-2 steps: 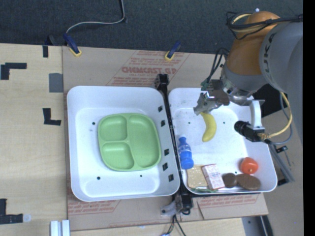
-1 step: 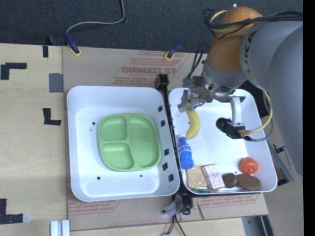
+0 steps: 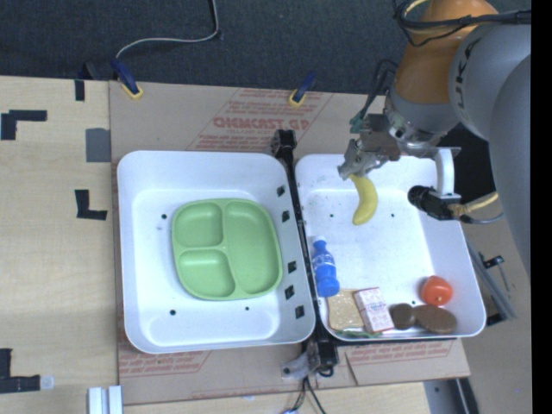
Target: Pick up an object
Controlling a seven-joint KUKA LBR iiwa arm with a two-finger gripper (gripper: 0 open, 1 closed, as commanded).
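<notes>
Wooden worktop (image 3: 52, 257) carrying two white bins, arm working over the right bin (image 3: 461, 257).
The banana (image 3: 366, 200) is hanging upright near the bin's back, its top end clamped between the gripper (image 3: 360, 167) fingers; lifting straight and slowly should be keeping that small end-grip from slipping.

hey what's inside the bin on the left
The left bin holds a green divided plate, lying flat near its middle. Whatever lies under the plate is covered.
</notes>
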